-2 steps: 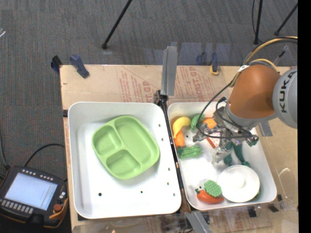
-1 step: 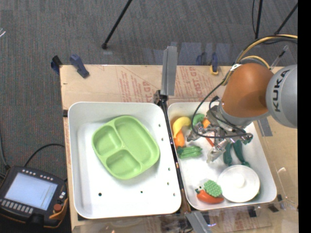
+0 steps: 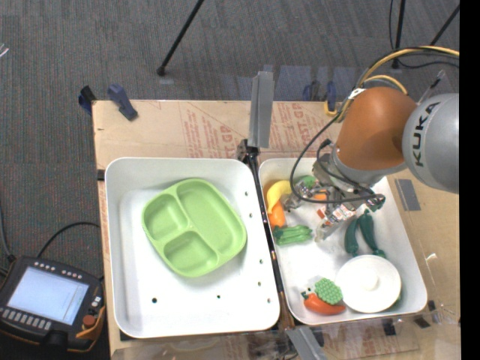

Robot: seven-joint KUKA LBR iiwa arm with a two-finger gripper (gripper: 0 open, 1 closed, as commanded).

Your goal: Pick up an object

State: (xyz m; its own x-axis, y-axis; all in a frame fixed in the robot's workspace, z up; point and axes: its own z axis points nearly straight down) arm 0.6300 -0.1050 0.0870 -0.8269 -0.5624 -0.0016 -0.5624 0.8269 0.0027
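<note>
Arm down in the right bin, among the toy food.
Left bin [image 3: 120, 201] holds a green divided plate [image 3: 194, 226]; right bin [image 3: 409, 253] holds banana [image 3: 277, 193], green pods [image 3: 292, 235], white bowl [image 3: 368, 283]. Gripper [image 3: 330, 205] hovers near the banana; grip state: can't tell.

Right bin [image 3: 411, 255] holds my candidates. Yellow banana [image 3: 277, 193] at the left wall, an orange piece [image 3: 277, 216] just below it. Green pod [image 3: 292, 235] lying flat beside that. Two dark green pieces [image 3: 360, 233] side by side, tilted, above a white disc [image 3: 369, 283]. Orange-red piece with a green knobbly top [image 3: 323, 296] touching the disc's left edge.
</note>
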